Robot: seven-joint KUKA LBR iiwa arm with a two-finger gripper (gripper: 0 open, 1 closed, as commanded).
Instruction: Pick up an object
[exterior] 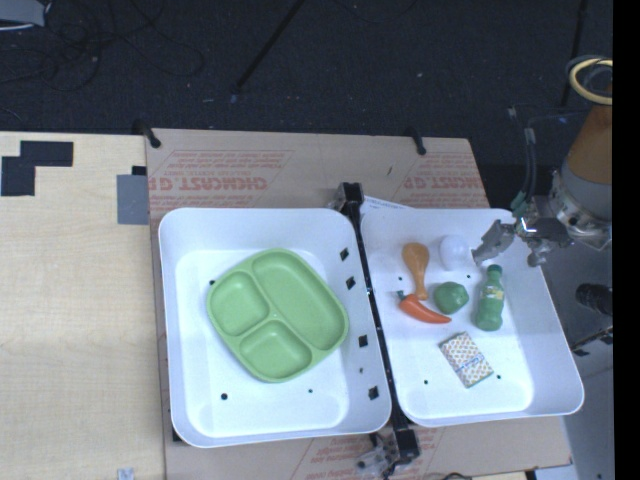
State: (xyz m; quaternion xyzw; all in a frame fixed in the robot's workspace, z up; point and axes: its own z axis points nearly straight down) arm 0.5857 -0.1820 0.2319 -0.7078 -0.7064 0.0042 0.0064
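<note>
The right bin [520, 388] holds a tan drumstick-shaped toy [416, 265], a white ball [455, 251], a green pepper-like toy [451, 296], an orange carrot [424, 311], a green bottle [489, 299] and a small patterned packet [466, 358]. My gripper [514, 240] hangs over the bin's upper right part, just above and to the right of the bottle and right of the white ball. Its fingers are spread apart, with nothing between them.
A green divided plate [277, 313] lies in the left bin [190, 368]. A black divider [370, 318] runs between the two bins. Cardboard [300, 173] lies under the bins, and the wooden bench top [70, 308] stretches to the left.
</note>
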